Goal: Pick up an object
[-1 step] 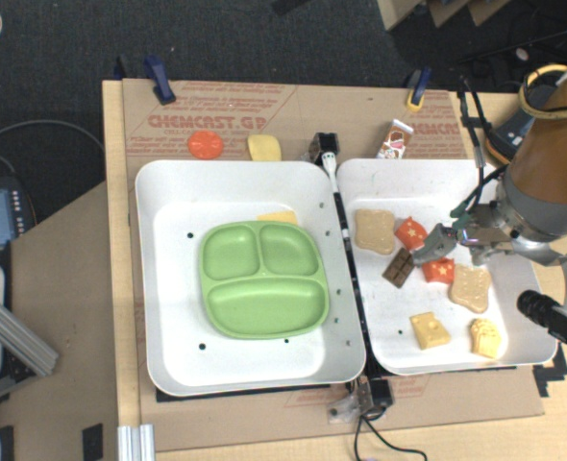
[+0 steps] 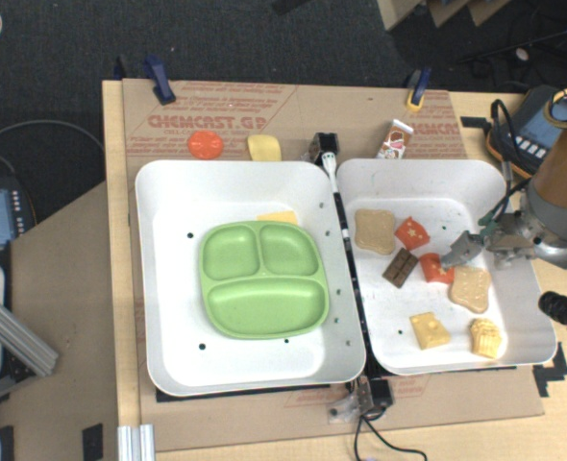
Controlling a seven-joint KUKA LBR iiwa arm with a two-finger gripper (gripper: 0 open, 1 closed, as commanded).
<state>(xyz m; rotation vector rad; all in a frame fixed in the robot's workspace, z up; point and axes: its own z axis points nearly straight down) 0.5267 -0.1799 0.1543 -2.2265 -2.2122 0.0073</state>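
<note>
The right bin (image 2: pixel 456 185) holds several small toy foods: a tan toast slice (image 2: pixel 374 230), a red cube (image 2: pixel 411 232), a brown chocolate bar (image 2: pixel 400 268), a red piece (image 2: pixel 436 270), a tan biscuit (image 2: pixel 471 289), a yellow cheese wedge (image 2: pixel 429 329) and a yellow lumpy piece (image 2: pixel 486 338). My gripper (image 2: pixel 463 248) hangs low over the right side of this bin. It is just up and right of the red piece and above the tan biscuit. Nothing is visibly lifted.
The left bin (image 2: pixel 168 286) bears a green divided plate (image 2: pixel 261 279) with a yellow piece (image 2: pixel 278 217) peeking out behind it. On the cardboard behind the bins lie an orange disc (image 2: pixel 205 145), a yellow block (image 2: pixel 263 148) and a small carton (image 2: pixel 393 140).
</note>
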